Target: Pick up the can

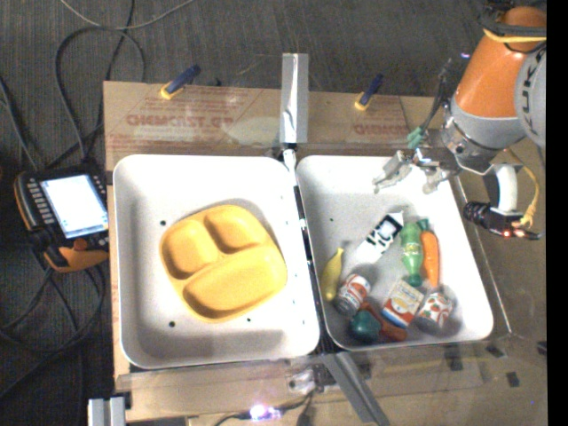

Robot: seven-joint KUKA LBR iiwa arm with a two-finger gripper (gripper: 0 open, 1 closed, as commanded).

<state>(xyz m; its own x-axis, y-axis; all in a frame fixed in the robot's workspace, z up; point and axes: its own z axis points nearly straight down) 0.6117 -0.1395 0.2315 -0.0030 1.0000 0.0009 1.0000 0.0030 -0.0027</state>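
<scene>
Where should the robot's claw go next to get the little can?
Probably down and toward the near-left part of the right bin. The gripper hangs open over the bin's far end with nothing between its fingers, while the can lies among the other toys near the front, right beside the banana. It would need to get above the can first.

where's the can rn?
The can lies in the right bin, near its front-left, between the banana on its left and the small carton on its right, just above a teal toy.
</scene>
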